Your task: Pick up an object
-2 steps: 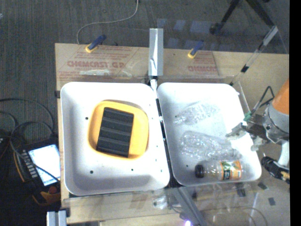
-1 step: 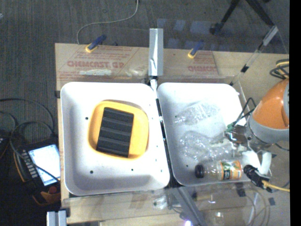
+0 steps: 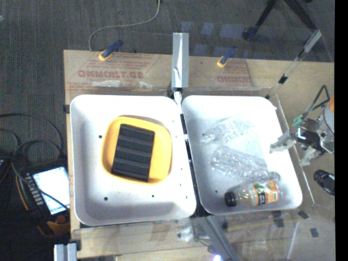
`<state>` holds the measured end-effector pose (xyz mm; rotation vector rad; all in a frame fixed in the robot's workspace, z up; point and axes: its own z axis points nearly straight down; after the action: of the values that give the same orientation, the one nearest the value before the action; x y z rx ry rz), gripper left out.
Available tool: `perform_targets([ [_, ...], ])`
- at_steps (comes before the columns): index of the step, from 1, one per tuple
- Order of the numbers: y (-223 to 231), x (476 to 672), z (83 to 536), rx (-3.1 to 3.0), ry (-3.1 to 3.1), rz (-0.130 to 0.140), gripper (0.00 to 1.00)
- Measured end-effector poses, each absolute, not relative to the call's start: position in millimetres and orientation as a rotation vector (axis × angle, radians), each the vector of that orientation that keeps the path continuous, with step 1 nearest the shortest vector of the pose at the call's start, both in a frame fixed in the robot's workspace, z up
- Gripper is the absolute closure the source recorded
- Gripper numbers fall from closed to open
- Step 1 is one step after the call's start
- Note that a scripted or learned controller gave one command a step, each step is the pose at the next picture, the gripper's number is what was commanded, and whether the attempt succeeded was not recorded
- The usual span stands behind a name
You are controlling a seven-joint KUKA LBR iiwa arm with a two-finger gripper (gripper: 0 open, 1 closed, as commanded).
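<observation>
My gripper (image 3: 294, 143) hangs over the right rim of the right bin (image 3: 239, 103), with most of the arm beyond the view's right edge. It is small and partly blurred, and nothing shows in it. In that bin a small bottle (image 3: 254, 194) with a black cap and an orange label lies on its side near the front wall. Behind the bottle lie crumpled pieces of clear plastic wrap (image 3: 234, 148). The left bin (image 3: 87, 110) holds a yellow block with a black ribbed pad (image 3: 134, 150) on top, lying flat in the middle.
A metal post (image 3: 179, 58) stands behind the seam between the two bins. Two blue-and-yellow clamps (image 3: 110, 49) hold the board at the back. A tablet and cables (image 3: 46, 186) lie on the floor to the left.
</observation>
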<state>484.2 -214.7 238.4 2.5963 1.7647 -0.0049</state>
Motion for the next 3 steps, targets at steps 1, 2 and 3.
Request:
perform_targets([
  [1, -195.3, 486.5, 121.0, 2.466, 1.935, 0.008, 0.0],
  [2, -200.3, 514.9, 106.3, 2.315, 2.068, 0.028, 0.0],
  [3, -175.8, 563.2, 106.0, 2.126, 2.25, 0.024, 0.0],
])
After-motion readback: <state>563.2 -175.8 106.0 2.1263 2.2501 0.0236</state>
